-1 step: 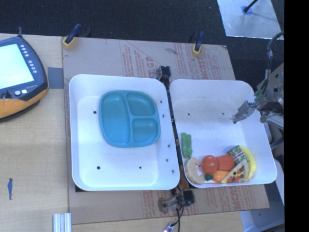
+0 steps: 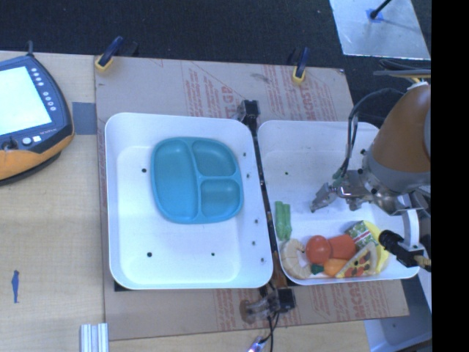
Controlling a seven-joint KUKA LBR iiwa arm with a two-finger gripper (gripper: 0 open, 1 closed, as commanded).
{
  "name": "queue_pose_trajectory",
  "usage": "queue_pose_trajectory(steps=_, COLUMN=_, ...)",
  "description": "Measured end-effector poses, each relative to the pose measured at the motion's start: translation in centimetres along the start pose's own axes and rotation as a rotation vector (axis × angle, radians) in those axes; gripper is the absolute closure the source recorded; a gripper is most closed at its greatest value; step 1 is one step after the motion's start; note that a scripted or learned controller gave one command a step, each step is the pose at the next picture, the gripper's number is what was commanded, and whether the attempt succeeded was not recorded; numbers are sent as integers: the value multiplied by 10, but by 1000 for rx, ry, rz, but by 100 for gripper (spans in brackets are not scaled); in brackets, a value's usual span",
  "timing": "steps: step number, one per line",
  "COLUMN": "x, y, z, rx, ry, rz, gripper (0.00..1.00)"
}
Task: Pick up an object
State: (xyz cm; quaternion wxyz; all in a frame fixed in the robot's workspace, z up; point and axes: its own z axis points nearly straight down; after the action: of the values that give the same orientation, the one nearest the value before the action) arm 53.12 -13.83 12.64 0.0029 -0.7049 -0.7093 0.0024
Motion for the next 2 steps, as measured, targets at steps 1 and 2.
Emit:
queue_pose_trajectory(steps=1, x=-42, y=69, z=30, rx=-4, ry=-1, rz=2, gripper=0)
queue_pose_trajectory(steps=2, x=32, y=48, z=35, rx=-2, ry=-1, rz=-1, gripper=0)
